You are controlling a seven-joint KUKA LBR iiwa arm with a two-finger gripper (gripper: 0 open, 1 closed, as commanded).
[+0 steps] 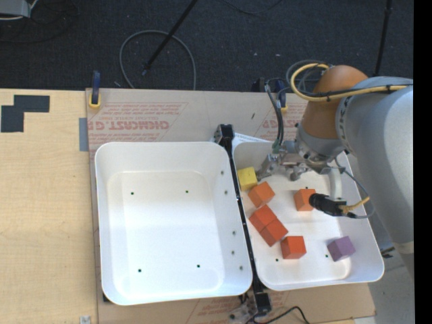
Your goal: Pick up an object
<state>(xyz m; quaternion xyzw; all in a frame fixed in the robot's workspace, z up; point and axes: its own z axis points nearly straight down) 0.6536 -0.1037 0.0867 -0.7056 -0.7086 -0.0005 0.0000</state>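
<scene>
Two bins sit side by side on the tabletop (47,201), the left bin (165,275) touching the right bin (358,272) along a shared rim. Six blocks lie in the right bin: one (247,178) against its left wall, three (261,194) (263,217) (275,231) just right of that wall, one (293,247) toward the near edge, one (341,248) near the near-right corner. The claw (291,166) hangs over the bin's far half, with a seventh block (304,200) just before it.

Cardboard sheet (169,117), blue clamp (95,90), black cables (158,46)

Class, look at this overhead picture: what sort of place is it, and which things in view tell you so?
Probably a robotics lab bench set up for picking trials: a grey arm reaches over two white bins, coloured blocks lie in the right one, and cables trail across the dark floor.
</scene>
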